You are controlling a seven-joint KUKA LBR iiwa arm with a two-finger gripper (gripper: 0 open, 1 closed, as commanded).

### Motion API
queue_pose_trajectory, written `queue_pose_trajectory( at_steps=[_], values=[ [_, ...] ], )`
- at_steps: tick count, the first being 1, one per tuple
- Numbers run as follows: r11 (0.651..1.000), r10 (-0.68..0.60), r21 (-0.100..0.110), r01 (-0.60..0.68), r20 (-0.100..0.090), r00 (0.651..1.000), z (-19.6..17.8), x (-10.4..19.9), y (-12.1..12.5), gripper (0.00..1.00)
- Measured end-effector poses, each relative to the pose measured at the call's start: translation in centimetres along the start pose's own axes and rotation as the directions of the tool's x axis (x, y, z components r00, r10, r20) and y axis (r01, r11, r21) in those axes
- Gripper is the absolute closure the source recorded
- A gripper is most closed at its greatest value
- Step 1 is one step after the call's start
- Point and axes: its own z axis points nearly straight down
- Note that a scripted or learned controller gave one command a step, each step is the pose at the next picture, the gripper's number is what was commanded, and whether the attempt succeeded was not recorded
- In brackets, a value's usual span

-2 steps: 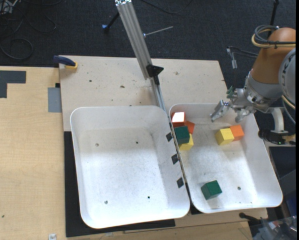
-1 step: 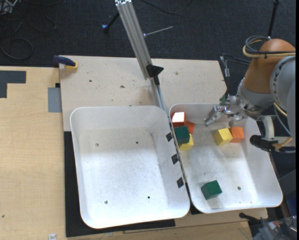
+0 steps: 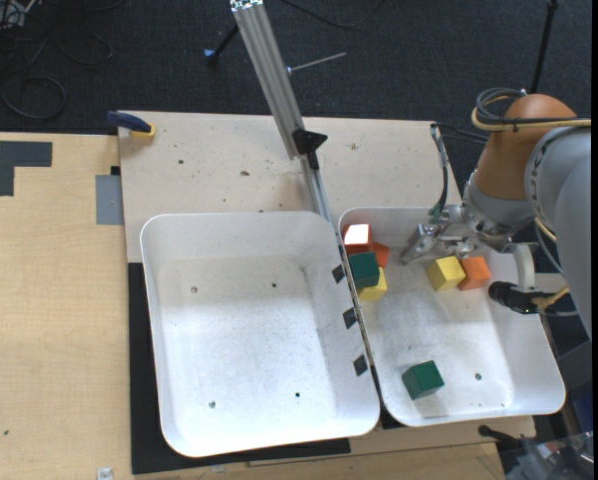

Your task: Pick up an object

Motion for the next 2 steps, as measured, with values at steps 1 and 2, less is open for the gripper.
queue_pose_trajectory(
  at_steps=[1, 2],
  values=[
    [1.0, -0.001, -0.001, 0.001, 0.0, 1.0, -1.1, 0.0, 0.0, 1.0],
    [1.0, 0.001, -0.008, -0.001, 0.002, 1.0, -5.6, -0.4, 0.5, 1.0]
  ],
)
